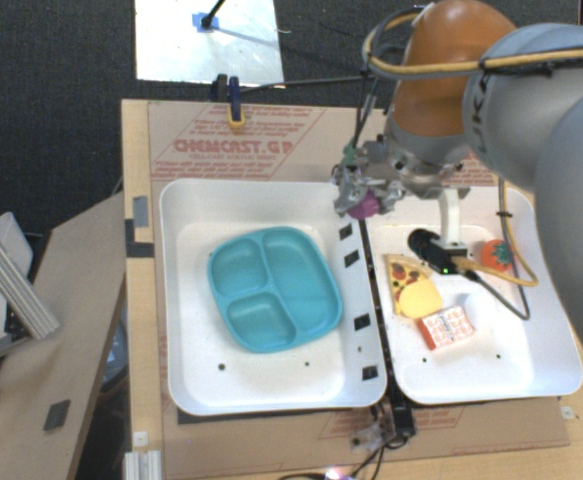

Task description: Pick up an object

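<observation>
Camera view: the hand [363, 200] hangs over the far end of the rims where the two bins meet. It is closed on a small purple thing [368, 209], which shows between the grey fingers at their tips. The purple thing is up in the hand, above the rims and near the far wall, not lying in a bin. The grey arm with its orange band comes in from the right, over the right bin [531, 368].

In the right bin, near the dividing rim, lies a toy pizza slice [402, 268]. A yellow piece [420, 297] touches its near end. Just beside the yellow piece, toward the front, is a small red and white box [447, 326]. An orange thing [494, 255] with some green on it lies further right, apart from these.

In the left bin [171, 298] lies a teal plate [274, 288] with three compartments, turned at a slant. Both bins stand on cardboard [201, 138] with red print, which covers the surface.
</observation>
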{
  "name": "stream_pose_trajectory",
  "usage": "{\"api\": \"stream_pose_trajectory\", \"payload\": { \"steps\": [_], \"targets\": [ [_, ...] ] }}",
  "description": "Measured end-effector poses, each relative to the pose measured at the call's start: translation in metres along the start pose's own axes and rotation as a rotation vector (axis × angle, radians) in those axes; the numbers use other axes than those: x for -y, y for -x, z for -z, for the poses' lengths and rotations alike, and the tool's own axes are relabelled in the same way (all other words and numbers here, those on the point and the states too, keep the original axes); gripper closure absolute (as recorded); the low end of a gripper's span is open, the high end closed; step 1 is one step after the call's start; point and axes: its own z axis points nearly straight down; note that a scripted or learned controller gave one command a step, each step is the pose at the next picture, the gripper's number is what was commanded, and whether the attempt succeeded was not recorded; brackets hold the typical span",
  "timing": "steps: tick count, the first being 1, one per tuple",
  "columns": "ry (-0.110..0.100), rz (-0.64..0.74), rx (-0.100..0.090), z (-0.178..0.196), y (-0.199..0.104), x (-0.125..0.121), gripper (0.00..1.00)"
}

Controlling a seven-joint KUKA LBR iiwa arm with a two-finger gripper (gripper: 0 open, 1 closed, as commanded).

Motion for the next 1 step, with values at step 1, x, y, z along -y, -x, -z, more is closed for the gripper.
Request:
{"api": "stream_pose_trajectory", "payload": {
  "steps": [1],
  "targets": [
    [0.000, 0.000, 0.001, -0.0141, -0.0527, 0.0033, 1.00]
  ]
}}
